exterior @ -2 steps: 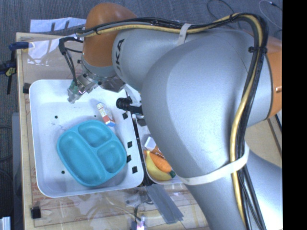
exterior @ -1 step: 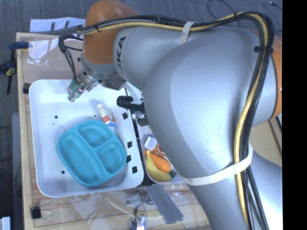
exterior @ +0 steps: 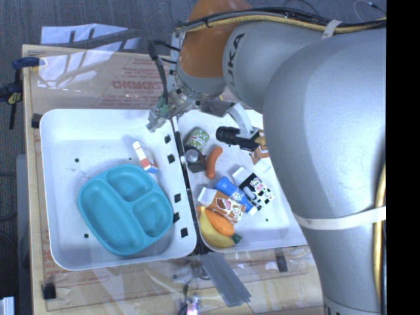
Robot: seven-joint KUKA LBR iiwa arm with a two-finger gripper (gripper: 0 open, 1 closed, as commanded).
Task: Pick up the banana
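Note:
The yellow banana (exterior: 211,233) lies at the front of the right bin (exterior: 279,231), close to the divider, partly under an orange carrot (exterior: 222,226). My gripper (exterior: 157,118) hangs at the back of the bins, over the far end of the divider and the left bin's back right corner. It is well away from the banana, and nothing shows in its grasp. The big grey arm covers the right bin's right side.
A teal divided plate (exterior: 126,208) fills the front of the left bin (exterior: 59,143), with a small white and orange packet (exterior: 143,157) behind it. The right bin holds a green can (exterior: 196,139), an orange sausage (exterior: 211,163), a blue carton (exterior: 230,186), a cow-patterned box (exterior: 256,193) and a brown carton (exterior: 226,208).

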